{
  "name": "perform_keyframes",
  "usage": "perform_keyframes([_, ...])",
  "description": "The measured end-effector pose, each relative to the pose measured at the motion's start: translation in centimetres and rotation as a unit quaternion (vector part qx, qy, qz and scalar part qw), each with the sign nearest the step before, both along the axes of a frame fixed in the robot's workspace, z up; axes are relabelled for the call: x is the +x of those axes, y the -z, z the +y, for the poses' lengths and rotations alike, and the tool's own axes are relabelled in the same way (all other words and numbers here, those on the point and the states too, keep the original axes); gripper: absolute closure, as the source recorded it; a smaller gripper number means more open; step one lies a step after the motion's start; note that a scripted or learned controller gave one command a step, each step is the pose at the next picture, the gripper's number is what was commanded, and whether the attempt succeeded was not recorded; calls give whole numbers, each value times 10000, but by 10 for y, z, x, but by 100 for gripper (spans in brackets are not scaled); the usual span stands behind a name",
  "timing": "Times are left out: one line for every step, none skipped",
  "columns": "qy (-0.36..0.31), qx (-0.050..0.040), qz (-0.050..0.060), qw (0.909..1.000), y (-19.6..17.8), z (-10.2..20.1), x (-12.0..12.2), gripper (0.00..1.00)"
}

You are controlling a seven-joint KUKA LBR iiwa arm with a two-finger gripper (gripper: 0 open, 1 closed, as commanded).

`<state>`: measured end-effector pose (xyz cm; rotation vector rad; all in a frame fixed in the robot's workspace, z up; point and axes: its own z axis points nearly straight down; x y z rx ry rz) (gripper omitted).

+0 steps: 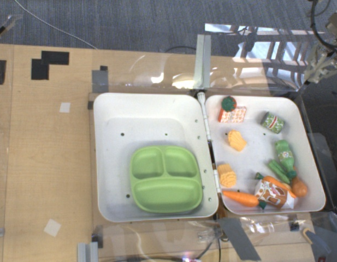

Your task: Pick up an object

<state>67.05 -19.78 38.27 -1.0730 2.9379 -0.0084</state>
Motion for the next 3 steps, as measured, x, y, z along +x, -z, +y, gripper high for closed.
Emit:
perform_keyframes([137, 9, 25, 9999, 37, -6, 0, 100])
perform_keyframes([684, 9, -3, 9977, -13, 10, 0, 100])
perform_keyframes([430, 13, 39, 9991, 45, -2, 0, 100])
